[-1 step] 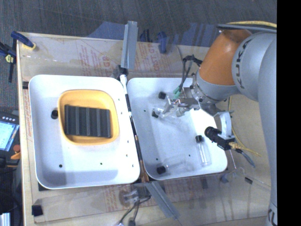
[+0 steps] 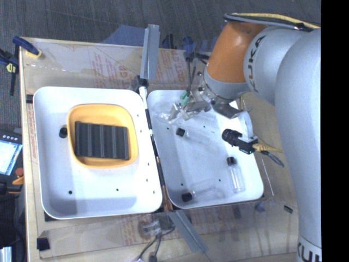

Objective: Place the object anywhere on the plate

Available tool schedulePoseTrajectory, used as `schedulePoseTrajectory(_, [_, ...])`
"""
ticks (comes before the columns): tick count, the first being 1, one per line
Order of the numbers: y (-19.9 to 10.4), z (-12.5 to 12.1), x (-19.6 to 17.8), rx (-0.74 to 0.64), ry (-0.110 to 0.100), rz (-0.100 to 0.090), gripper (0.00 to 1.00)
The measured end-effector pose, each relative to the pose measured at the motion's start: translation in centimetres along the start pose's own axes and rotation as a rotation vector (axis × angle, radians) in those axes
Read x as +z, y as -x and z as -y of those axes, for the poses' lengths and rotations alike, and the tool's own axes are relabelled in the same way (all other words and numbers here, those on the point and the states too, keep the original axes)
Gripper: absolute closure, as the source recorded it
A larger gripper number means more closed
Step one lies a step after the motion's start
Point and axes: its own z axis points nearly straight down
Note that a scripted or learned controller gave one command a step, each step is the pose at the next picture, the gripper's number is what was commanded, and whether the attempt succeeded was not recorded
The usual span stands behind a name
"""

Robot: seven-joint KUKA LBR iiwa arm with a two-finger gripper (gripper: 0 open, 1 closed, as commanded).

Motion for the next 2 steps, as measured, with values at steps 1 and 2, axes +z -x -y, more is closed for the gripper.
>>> schedulePoseTrajectory(1, [-6.42, -2.76, -0.88, -0.122, 0.0, 0.001, 1.0])
schedulePoseTrajectory(2, [-6.42, -2.76, -0.88, -0.122, 0.0, 0.001, 0.0])
